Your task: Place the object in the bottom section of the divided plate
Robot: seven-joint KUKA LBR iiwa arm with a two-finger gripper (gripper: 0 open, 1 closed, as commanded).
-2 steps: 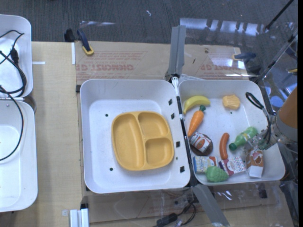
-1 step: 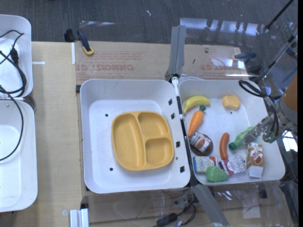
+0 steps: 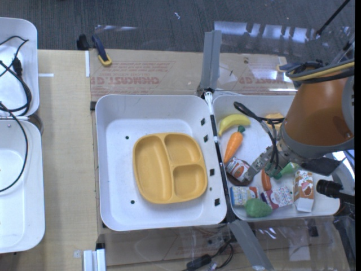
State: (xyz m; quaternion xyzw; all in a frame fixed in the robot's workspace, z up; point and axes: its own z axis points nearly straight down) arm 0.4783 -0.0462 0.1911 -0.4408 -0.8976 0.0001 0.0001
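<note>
Brown cardboard covers the bench [image 3: 158, 72], and two white bins sit on it side by side. From above, the left bin [image 3: 113, 151] holds just a yellow divided plate [image 3: 169, 167]. The plate has three parts: one long part on its left side and two smaller parts on its right. All three look bare, so nothing has been put there yet.

The right bin [image 3: 333, 208] is full of play food. A banana [image 3: 232, 122] lies near the top, with a carrot [image 3: 233, 144] just under it. A black spoon [image 3: 254, 115] rests close by. Lower down are a small brown jar [image 3: 239, 169], some little packets [image 3: 265, 196], a green lump [image 3: 258, 208] and a small juice box [image 3: 304, 189]. They lie crowded and touching, I think because they were just tipped in.

The big grey and orange arm [image 3: 318, 114] reaches over this bin from the right. Its gripper [image 3: 269, 161] points down among the toys, near the jar and a small orange piece [image 3: 265, 180]. I cannot tell how the gripper is set or if it has anything. The thing to move is most likely one of these toys, in the right bin, but I can't say which.

The wall between the bins [image 3: 213, 145] stands in the way, so a toy would need lifting over it. The packed toys could get bumped too.
</note>
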